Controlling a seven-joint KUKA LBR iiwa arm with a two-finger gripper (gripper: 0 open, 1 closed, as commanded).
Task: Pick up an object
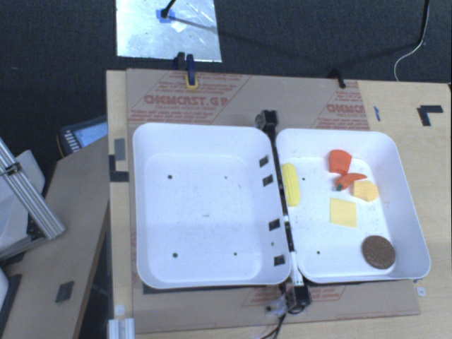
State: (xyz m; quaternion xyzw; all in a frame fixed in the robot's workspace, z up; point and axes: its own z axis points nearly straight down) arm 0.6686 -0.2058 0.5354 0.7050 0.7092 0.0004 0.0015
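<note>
The right bin (402, 171) holds several small objects. A yellow corn cob (290, 183) lies along its left wall. An orange piece (340, 161) sits near the back, with a small orange carrot-like piece (349, 181) just below it. Beside that rests an orange-yellow block (366, 190). A flat yellow square (344, 212) lies in the middle. A round brown disc (378, 251) sits at the front right corner.
The left bin (205, 203) stands beside the right one on a cardboard sheet (212, 97). A shiny metal plate (168, 18) lies on the dark floor behind the bench. A metal frame (28, 196) leans at the left edge.
</note>
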